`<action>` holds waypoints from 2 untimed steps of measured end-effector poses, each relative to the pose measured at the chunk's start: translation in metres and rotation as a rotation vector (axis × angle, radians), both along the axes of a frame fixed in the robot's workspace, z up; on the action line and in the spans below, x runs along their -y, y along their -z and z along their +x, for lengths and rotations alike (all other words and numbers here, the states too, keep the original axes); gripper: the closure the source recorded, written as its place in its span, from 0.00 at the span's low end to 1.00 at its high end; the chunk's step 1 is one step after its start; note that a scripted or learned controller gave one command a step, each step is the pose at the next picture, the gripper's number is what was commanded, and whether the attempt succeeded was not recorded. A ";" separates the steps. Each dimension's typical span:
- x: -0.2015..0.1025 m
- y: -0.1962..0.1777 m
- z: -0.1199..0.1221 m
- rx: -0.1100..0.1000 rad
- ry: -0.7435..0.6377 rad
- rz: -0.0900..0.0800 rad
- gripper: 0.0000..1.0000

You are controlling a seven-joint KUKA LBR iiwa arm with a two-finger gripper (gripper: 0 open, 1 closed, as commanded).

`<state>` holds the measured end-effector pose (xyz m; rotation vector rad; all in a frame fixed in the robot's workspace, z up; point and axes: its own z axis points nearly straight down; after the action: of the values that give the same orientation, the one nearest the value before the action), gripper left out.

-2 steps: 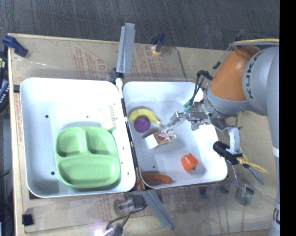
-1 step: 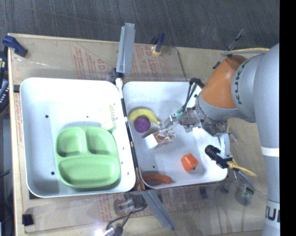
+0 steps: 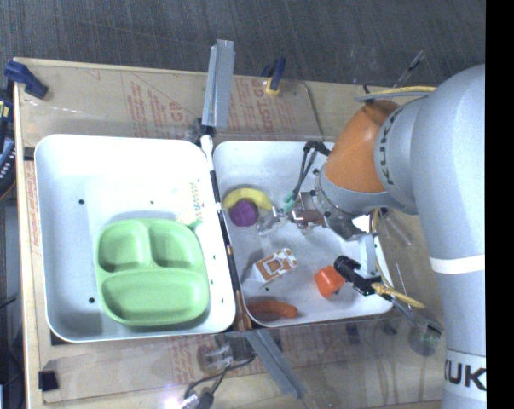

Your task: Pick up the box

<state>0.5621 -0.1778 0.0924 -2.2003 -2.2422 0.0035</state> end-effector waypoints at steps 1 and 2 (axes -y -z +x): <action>0.030 0.000 0.067 0.001 -0.054 0.002 0.00; 0.029 -0.001 0.097 0.004 -0.172 0.001 0.00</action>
<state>0.6588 -0.2070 0.0937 -2.0009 -2.4243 -0.0021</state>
